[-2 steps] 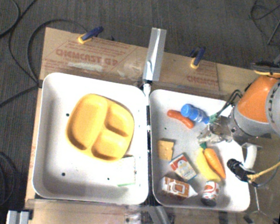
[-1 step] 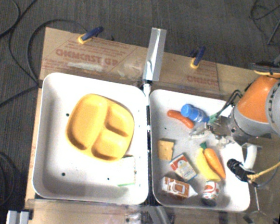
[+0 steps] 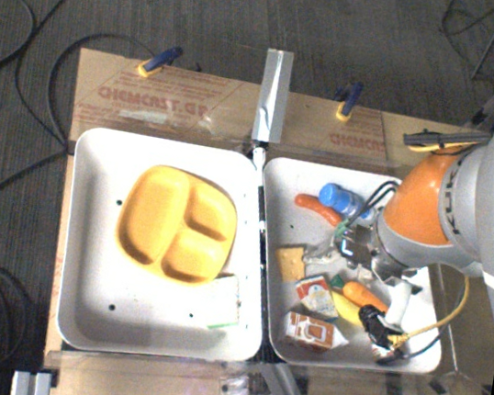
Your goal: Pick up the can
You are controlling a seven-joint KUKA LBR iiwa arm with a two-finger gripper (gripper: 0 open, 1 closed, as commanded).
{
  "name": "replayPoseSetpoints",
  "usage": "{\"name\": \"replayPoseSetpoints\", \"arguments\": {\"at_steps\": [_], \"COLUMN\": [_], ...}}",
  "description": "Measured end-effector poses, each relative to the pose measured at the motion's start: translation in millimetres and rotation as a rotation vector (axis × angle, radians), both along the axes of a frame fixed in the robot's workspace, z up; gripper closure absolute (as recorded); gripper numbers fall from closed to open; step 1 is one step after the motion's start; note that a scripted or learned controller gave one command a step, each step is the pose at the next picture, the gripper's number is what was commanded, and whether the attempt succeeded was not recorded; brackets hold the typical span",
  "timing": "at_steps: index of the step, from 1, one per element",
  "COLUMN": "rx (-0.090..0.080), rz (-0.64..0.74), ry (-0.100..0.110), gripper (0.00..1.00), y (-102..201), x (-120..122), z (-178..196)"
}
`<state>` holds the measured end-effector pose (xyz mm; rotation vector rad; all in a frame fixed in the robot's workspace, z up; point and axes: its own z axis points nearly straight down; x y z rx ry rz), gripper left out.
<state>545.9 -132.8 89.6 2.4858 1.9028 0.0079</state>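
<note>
A small blue can (image 3: 339, 198) lies on its side near the back of the right bin (image 3: 268, 242), touching the red pepper (image 3: 318, 210) in front of it. My gripper (image 3: 343, 246) hangs over the middle of that bin, below the orange wrist band, a little nearer the front than the can and apart from it. Its tip is over the gap between the pepper and the food packets. Nothing is visibly held.
The right bin also holds a tan cracker (image 3: 289, 264), a red-white packet (image 3: 314, 294), a carrot (image 3: 363, 295), a banana (image 3: 346, 310) and a small carton (image 3: 310, 331). A yellow divided plate (image 3: 179, 224) lies in the left bin (image 3: 83, 296). A black-tipped yellow cable (image 3: 379, 329) trails at the front right.
</note>
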Motion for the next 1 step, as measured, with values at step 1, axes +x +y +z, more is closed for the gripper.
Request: {"name": "replayPoseSetpoints", "arguments": {"at_steps": [1], "rx": [0.002], "rz": [-0.012], "ry": [0.013], "gripper": [0.0], "y": [-57.3], "x": [-49.7], "z": [159.8]}}
